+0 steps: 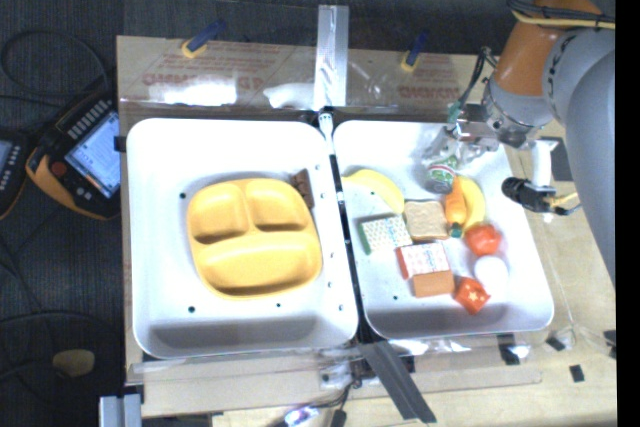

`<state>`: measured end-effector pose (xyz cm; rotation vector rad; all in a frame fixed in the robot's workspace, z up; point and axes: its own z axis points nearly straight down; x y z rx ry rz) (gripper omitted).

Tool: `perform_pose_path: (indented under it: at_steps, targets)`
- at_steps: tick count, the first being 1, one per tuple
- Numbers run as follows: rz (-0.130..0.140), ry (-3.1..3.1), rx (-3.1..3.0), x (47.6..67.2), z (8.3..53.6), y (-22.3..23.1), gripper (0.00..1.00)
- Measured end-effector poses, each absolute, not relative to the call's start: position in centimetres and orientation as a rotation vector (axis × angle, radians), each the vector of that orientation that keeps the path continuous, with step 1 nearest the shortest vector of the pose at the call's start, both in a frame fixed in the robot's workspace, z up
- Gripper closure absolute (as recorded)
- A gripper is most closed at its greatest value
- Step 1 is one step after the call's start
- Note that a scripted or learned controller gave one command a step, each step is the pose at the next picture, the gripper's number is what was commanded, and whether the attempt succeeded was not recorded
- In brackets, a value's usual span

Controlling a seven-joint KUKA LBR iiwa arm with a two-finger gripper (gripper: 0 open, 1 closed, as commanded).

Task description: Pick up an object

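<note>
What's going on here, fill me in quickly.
A grey KUKA arm reaches in from the right, its gripper low over the back of the right bin, at a small crumpled packet. Toy foods lie in that bin, among them a banana and a tomato. The left bin holds a yellow divided tray.

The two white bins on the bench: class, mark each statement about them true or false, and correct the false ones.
1. A yellow divided tray lies in the left bin. True.
2. The toy food items are piled in the left bin. False: they lie in the right bin.
3. The gripper is over the right bin's far right corner. True.
4. The banana lies on the yellow tray. False: it lies in the right bin, beside the bread slice.
5. The white egg sits in the right bin. True.
</note>
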<state>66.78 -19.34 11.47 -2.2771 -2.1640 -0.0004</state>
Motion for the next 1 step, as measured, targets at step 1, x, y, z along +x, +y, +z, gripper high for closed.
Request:
perform_pose_path:
  at_steps: [1]
  targets:
    - [0.003,-1.929,-2.479,66.86,19.64,-11.6,1.0]
